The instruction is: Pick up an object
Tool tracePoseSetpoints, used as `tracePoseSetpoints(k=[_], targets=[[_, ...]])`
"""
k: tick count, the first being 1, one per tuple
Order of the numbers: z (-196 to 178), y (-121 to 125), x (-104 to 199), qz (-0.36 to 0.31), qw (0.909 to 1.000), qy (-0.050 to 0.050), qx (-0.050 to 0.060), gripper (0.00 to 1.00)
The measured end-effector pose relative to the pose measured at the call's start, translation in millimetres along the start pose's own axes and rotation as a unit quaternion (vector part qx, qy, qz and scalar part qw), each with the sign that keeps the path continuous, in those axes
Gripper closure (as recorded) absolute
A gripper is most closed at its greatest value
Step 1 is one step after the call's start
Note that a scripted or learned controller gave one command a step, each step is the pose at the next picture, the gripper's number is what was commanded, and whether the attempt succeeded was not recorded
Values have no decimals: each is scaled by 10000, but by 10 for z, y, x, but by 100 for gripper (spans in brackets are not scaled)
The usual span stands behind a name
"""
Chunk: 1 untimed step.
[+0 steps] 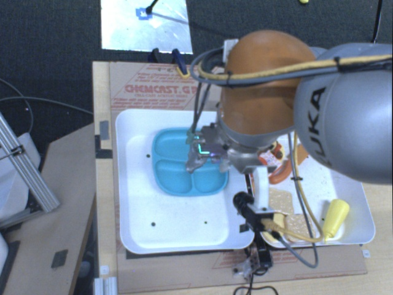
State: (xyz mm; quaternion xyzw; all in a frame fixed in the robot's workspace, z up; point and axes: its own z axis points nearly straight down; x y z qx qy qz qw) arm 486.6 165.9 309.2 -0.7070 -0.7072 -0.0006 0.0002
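Camera view: blue divided plate at centre of left bin; gripper over the plate's two o'clock edge, finger state cannot be told; yellow item at right bin's four o'clock.

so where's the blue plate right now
The blue plate lies in the left white bin, toward its right side, with the gripper right over the plate's right part.

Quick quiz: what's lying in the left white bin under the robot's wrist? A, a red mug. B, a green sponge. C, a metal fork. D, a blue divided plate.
D: a blue divided plate with raised ridges between its compartments lies in the left bin, partly covered by the arm's wrist.
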Motion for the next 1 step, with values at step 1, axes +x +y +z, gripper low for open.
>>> tracePoseSetpoints(k=[1], targets=[[1384, 242, -273, 19, 10000, -29, 57, 0]])
